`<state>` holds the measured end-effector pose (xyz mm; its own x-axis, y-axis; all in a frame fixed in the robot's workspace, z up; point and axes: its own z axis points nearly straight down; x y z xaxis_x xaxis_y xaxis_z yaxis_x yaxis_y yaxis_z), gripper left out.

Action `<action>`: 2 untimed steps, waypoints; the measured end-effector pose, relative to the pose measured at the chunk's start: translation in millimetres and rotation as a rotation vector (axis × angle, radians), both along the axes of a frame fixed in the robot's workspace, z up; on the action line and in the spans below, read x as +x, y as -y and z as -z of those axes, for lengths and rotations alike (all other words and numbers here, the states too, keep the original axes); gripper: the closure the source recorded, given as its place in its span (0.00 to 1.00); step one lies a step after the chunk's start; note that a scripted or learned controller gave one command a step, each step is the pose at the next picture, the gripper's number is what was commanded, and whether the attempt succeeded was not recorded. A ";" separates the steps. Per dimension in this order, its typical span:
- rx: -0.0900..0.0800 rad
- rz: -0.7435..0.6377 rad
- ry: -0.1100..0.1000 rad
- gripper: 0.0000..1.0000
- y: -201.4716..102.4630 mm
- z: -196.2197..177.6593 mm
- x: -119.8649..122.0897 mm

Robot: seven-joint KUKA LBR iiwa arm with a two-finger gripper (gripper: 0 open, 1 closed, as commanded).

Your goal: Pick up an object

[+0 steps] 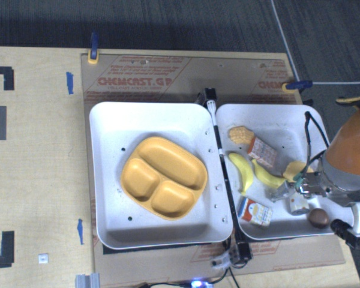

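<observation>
Bench of pale wood, cardboard sheet laid under both bins.

Left bin, well to the left of the gripper: one yellow tray with three hollows, tilted, no other contents visible.

Right bin, directly under the gripper: all the loose items.

Arm in from the right, orange band over the bin's right edge. Gripper low over the right-hand part of the bin, close above the clutter. Opening of the gripper: cannot tell, hardware overlaps the items beneath. Nothing visibly held.

Candidate for the pick: yellow piece just above-left of the gripper tip, touching or overlapping it in view. Second candidate: clear wrapped lump just below the tip.

Judgement on doing the step well: descend straight onto one item only, close, lift vertically; clutter here favours a double grab or a slip.

Around, largest down:
- banana, left of the gripper, near
- second banana, between the first and the gripper, likely to be nudged
- red-and-white carton, lower left
- pink packet, upper left
- orange corn-like lump, farther upper left
- brown ball, just lower right, against the bin wall, hard to reach

Black cable looping above the gripper: snag risk on lift.
</observation>
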<state>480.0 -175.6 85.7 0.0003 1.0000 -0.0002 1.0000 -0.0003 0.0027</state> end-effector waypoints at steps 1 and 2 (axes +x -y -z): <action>-0.003 0.002 0.005 1.00 1.2 -10.8 1.2; 0.000 -0.002 -0.001 1.00 -48.9 -108.2 0.2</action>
